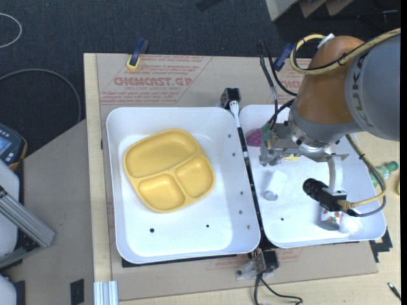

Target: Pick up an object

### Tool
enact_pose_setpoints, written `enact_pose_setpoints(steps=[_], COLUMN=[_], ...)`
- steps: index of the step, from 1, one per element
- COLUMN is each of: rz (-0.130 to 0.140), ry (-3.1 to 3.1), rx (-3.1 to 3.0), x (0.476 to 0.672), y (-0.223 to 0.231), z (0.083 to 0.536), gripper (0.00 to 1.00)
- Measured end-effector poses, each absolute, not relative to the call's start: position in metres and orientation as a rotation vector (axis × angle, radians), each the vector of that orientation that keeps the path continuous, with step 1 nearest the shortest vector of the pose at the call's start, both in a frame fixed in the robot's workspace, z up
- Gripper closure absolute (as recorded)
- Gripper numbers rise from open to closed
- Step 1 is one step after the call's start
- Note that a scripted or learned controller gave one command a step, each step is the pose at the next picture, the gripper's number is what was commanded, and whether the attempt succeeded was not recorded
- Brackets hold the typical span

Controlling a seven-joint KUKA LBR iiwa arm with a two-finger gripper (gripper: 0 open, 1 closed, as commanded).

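**A:** Background, quick.

**B:** Dark carpet floor (pixel 127 11). On it a bench (pixel 191 75) with a cardboard top and red print along its far edge. A blue and yellow clamp (pixel 135 54) sits on that far edge.

**A:** Bins?

**B:** Two white ones, touching along the middle. The left bin (pixel 127 234) holds a yellow divided plate (pixel 168 169) lying flat, towards the bin's far-left corner. Three compartments, all facing up.

**A:** Right bin?

**B:** The right bin (pixel 292 230) has the arm (pixel 331 88) over its far half, grey with the orange band. The gripper (pixel 272 152) points down near the bin's left edge.

**A:** Clenched or released?

**B:** Cannot tell, the wrist covers it from this angle.

**A:** Things to pick?

**B:** A pink thing (pixel 254 136) in the right bin's far-left corner, just beside the gripper and partly hidden. A small pale thing (pixel 273 186) lies below the gripper on the bin floor, near the left edge. Whether they touch, cannot tell.

**A:** More?

**B:** A small colourful pack (pixel 330 218) in the near-right corner, touching a white crumpled bit (pixel 350 225). Both are well apart from the gripper.

**A:** Outside the bin?

**B:** A green thing (pixel 386 168) at the right bin's right edge. Too small to name.
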State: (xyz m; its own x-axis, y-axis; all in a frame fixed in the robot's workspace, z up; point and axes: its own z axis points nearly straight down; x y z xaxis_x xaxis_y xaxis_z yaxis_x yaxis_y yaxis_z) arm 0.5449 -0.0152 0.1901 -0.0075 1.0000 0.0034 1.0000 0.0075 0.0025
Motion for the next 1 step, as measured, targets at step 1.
enact_pose_setpoints(steps=[1], rz=[-0.025], ry=[-2.236], rx=[-2.225], x=[0.5078], y=[0.0051], z=[0.3769], gripper=[1.0])
